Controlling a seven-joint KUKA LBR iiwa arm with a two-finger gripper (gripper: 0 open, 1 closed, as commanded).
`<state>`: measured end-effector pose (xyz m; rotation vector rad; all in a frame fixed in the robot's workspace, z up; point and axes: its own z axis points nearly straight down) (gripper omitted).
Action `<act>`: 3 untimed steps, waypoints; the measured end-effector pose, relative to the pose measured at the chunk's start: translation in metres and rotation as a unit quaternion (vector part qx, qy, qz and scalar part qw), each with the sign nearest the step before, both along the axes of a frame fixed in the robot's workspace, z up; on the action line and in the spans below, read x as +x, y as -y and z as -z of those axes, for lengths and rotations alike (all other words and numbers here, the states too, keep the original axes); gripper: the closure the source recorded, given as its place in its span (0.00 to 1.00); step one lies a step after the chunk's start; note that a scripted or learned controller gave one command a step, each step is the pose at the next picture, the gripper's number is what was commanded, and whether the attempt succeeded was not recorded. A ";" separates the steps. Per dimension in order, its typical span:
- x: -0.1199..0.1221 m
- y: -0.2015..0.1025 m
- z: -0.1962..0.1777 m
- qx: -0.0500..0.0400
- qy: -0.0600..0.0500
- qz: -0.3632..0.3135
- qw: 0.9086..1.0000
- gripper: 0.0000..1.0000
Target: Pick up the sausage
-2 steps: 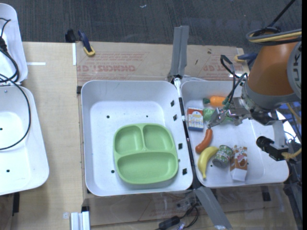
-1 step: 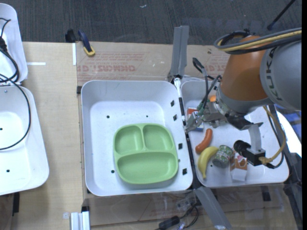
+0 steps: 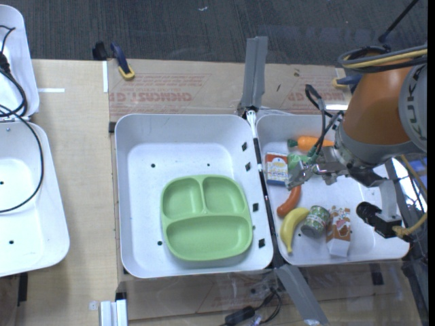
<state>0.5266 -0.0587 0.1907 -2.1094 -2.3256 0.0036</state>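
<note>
The sausage (image 3: pixel 289 200) is a short reddish-orange link lying at a slant in the right bin (image 3: pixel 380 246), close to its left wall. It rests on the bin floor, just above the banana (image 3: pixel 292 227). My gripper (image 3: pixel 300 176) hangs low over the bin, right above the sausage's upper end and beside a green packet (image 3: pixel 296 160). The grey wrist and the orange band (image 3: pixel 380 104) cover the bin's upper right part. Nothing is visibly held.
The right bin also holds a red-and-white box (image 3: pixel 275 169), a carrot (image 3: pixel 312 142), a small can (image 3: pixel 316 221) and a carton (image 3: pixel 340 231). A green divided plate (image 3: pixel 205 217) lies in the left bin (image 3: pixel 136 182).
</note>
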 end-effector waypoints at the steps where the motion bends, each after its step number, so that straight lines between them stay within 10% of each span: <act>1: -0.050 0.018 0.000 0.000 -0.001 0.042 0.999 0.00; 3: 0.030 -0.034 0.001 -0.001 0.000 0.053 0.999 0.00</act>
